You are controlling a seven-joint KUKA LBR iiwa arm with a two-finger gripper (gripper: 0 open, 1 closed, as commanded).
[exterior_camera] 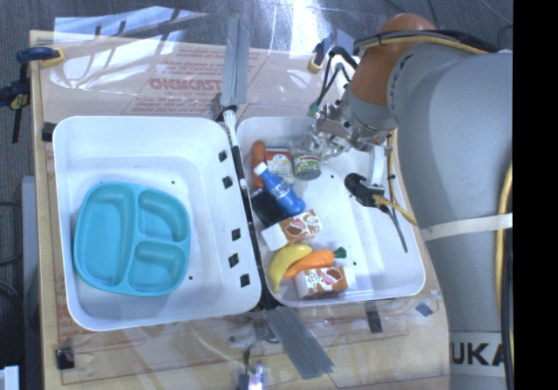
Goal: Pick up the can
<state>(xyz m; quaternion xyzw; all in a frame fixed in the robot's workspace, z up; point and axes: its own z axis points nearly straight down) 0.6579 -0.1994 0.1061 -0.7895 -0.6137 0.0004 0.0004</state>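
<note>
Can (307,167): lay in right bin (397,270), beside blue bottle (281,191). Gripper (327,141): hovered just above can. Gripper state: could not tell.

Two white bins sit side by side on the desk, the left bin (65,205) and the right bin (384,266). The left one carries one blue divided tray (131,238). The right one carries one can (306,167), one blue bottle (281,191), one banana (286,261), one carrot (316,260) and two small cartons (301,226) (324,280).
</note>
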